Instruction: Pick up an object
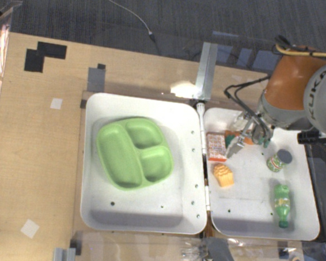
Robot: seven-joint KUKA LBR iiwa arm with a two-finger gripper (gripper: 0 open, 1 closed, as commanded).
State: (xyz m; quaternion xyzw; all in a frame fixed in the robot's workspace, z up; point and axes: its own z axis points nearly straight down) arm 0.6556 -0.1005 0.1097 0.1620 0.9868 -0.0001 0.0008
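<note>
The pincer (244, 137), fingers apparently parted and empty, hangs over the right bin's (257, 221) far-left corner by the small red-and-white carton (216, 146), probably light, stiff, best gripped across its narrow sides.

Arm: I reached in from the right, my grey body bulking at the upper right corner.
Band: my orange band sat just above the wrist.
Wrist: it angled down and to the left.
Gripper (238, 142): it pointed down-left, its metal parts blurred together at my tip.
</note>
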